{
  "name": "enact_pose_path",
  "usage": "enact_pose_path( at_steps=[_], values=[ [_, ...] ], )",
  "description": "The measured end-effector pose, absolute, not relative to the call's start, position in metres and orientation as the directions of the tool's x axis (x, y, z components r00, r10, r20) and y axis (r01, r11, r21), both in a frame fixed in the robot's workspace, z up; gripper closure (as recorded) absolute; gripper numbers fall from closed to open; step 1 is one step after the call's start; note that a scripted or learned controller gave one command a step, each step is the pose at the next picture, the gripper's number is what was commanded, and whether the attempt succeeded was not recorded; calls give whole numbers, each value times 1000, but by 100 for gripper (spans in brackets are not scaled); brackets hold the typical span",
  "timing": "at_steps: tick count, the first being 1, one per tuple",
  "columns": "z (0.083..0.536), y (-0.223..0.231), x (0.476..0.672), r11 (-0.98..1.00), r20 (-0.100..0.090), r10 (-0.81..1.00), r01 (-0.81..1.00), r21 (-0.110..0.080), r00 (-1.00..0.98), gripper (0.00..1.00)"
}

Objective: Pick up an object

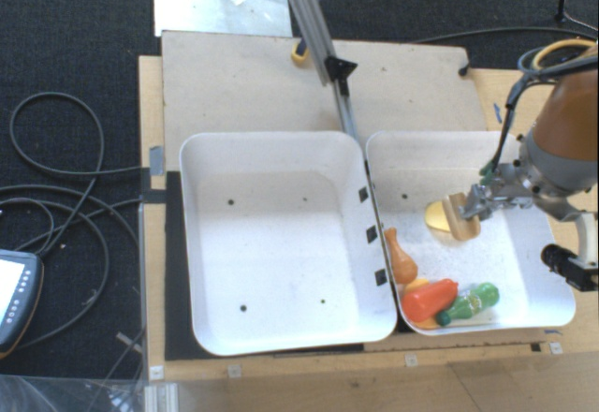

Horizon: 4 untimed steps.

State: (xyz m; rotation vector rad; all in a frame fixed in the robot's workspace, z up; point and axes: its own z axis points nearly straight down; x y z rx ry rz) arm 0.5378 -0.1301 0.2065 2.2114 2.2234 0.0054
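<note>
Step in hand: I read this as the tool (471,210) down in the right bin (524,246), working at a grasp on the tan block (461,218)
Tool state: I cannot tell from this slanted view whether it is open or closed, nor whether the block is truly caught
Tan block: right at the tool tip, touching or nearly so, with a yellow disc-like piece (438,215) just beside it on the side away from the arm
Other candidates: an orange pear-shaped toy (401,257), a red-orange piece (430,299) and a green bottle (471,302) lie clustered below the tool, nearer the bin's front edge, apart from it
Left bin (271,242): well away from the tool, across the divider
Next move, my judgement: confirm the grip, then lift straight up slowly; the block sits against the yellow piece, so it may slip or drag that along
</note>
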Motion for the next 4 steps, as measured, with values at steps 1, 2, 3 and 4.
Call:
enact_pose_path(
  at_steps=[1,2,3,4],
  values=[
    [217,-72,536,11,2,1000,1000,3,-11,100],
    [222,-20,550,11,2,1000,1000,3,-11,100],
    [216,33,559,10,2,1000,1000,1,-10,100],
    [222,96,565,12,4,1000,1000,2,-12,100]
  ],
)
